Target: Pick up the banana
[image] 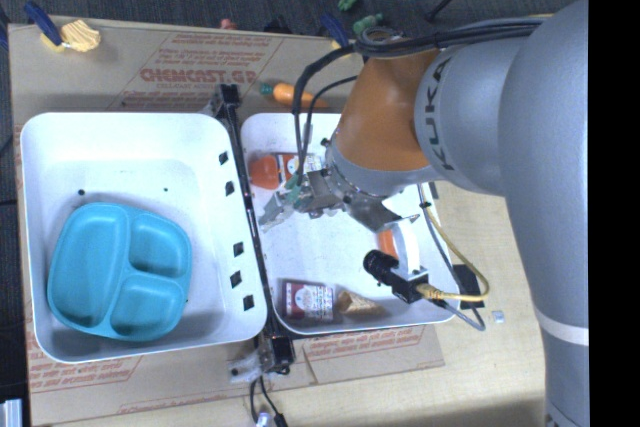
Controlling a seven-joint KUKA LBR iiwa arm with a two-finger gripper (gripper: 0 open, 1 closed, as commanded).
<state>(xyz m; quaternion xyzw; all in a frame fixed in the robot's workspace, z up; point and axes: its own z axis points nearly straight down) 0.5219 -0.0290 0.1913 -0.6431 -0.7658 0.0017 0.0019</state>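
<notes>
My gripper hangs low over the middle of the right bin, its metal tip pointing toward the bin's left wall. The grey arm with its orange band covers much of that bin's floor. An orange-red object lies just up and left of the gripper tip, near the bin's left wall. A dark red packet rests along the bin's near edge. A small orange piece peeks out beneath the wrist.
The left bin holds a blue divided plate in its near half. An orange object lies on the cardboard behind the right bin. Black cables loop from the arm over the bin's far edge.
</notes>
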